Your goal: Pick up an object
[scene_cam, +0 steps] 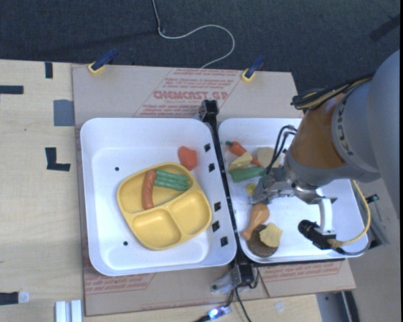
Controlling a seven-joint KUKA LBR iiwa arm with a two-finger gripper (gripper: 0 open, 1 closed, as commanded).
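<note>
My gripper [260,189] reaches down into the right bin [342,241], over its left half. It hangs just above a tan toy drumstick [257,215] and right below a green toy vegetable [245,174]. Behind those lie a small carrot [236,147], a yellow wedge [241,161] and a pale round piece [265,157]. A brown bowl-like piece [260,244] with a yellow chip [270,233] sits at the bin's front left. The wrist hides whatever is directly under the gripper.
The left bin [97,180] holds a yellow divided plate [188,213] carrying a sausage [148,188] and green beans [171,179]. A red-orange piece [187,157] lies behind the plate. The arm's grey body [363,133] covers the right bin's back right. A black divider [218,173] separates the bins.
</note>
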